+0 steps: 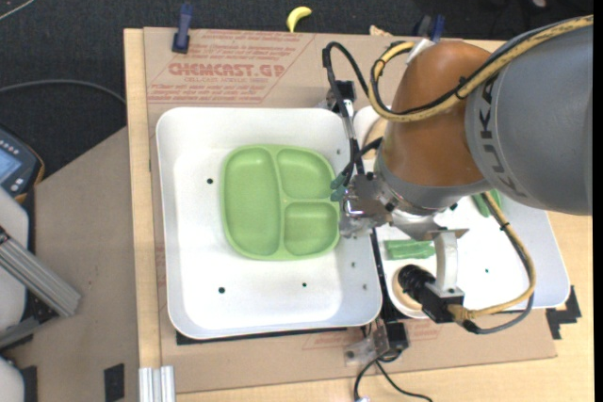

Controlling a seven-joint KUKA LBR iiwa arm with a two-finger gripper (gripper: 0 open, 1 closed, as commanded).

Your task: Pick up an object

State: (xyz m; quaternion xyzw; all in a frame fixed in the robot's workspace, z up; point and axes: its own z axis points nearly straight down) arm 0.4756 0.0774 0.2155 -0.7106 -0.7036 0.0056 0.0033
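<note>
On the desk [94,231]: two white bins side by side, a left bin [188,297] and a right bin [537,268]. In the left bin: one green tray [254,202], flat, three compartments, close to that bin's right wall. Over the wall between the bins: one arm [528,127], with the tool [350,202] low at the tray's right rim. Apart or together: impossible to tell. In the right bin: two small green pieces, one bar [409,249] under the wrist and one strip [491,202] beside the arm. At the desk's far edge: one blue clamp [181,25], one yellow piece [299,16].
</note>
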